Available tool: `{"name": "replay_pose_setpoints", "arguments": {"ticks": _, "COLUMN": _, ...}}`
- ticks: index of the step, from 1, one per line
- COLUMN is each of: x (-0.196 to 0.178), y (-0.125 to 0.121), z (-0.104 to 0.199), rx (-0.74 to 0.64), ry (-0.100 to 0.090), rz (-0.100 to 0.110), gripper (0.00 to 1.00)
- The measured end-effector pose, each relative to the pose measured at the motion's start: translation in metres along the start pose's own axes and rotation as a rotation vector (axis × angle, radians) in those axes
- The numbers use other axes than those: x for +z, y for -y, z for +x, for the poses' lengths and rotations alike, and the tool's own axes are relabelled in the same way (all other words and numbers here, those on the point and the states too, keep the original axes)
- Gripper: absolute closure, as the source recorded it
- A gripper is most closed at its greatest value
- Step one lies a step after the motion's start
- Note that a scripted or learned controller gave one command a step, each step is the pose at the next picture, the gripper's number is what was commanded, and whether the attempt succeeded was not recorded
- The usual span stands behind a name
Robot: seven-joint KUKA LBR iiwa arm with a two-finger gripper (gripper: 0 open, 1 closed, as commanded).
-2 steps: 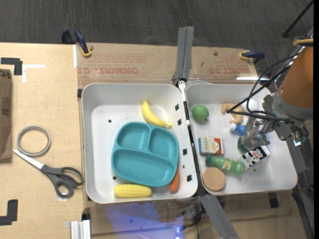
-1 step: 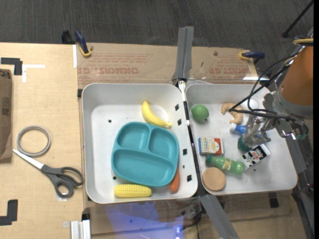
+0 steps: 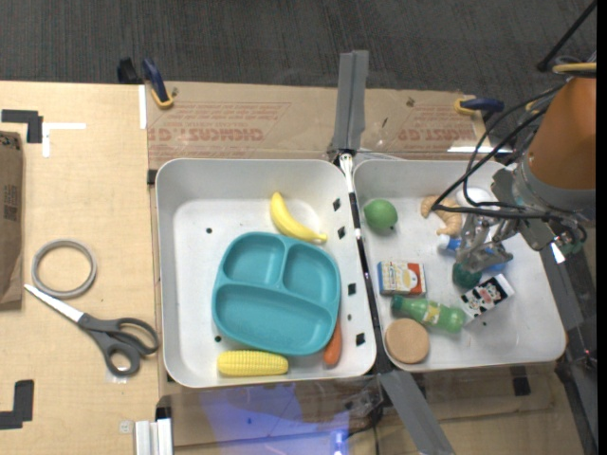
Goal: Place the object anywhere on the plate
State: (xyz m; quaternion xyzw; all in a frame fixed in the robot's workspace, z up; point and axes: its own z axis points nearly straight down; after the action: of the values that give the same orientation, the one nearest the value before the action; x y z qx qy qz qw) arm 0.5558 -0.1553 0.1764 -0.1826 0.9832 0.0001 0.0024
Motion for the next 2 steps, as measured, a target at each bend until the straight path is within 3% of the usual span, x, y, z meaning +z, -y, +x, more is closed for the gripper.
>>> {"name": "replay_pose_setpoints", "arguments": {"ticks": 2, "x": 0.013, "y": -0.025, "z": -0.001, "rx": -0.179, "ry": -0.002, "rz": -0.002, "gripper": 1.0}}
